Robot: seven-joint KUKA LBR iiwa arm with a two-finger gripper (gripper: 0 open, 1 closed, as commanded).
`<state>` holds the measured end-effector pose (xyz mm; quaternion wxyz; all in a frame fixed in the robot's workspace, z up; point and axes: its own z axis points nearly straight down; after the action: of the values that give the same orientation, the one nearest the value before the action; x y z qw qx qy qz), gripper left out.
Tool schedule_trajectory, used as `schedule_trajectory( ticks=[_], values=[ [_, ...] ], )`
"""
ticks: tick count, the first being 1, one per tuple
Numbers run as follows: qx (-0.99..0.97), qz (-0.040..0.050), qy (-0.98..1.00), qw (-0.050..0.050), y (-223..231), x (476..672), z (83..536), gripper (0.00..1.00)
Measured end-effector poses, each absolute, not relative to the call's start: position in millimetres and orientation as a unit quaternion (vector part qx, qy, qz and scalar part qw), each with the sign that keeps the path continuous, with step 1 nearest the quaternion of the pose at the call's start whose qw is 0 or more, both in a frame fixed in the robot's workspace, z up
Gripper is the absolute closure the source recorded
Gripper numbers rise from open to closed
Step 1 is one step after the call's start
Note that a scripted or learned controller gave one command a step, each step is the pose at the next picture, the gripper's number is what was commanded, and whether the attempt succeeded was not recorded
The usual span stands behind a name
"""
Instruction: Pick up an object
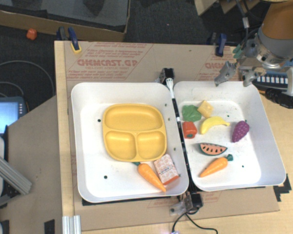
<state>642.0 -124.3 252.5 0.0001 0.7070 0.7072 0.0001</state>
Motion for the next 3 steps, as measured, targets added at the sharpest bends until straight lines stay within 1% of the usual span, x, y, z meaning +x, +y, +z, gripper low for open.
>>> schedule_trajectory(
  ticks=[1,2,3],
  values=[
    [0.709,-0.003,0.705,-0.003,-181,637.1,76,0.0],
    [0.707,0.0044,0.707,-0.003,-220,609.1,86,0.0],
    [0.706,0.0026,0.708,-0.004,-219,542.5,85,0.0]
  ],
)
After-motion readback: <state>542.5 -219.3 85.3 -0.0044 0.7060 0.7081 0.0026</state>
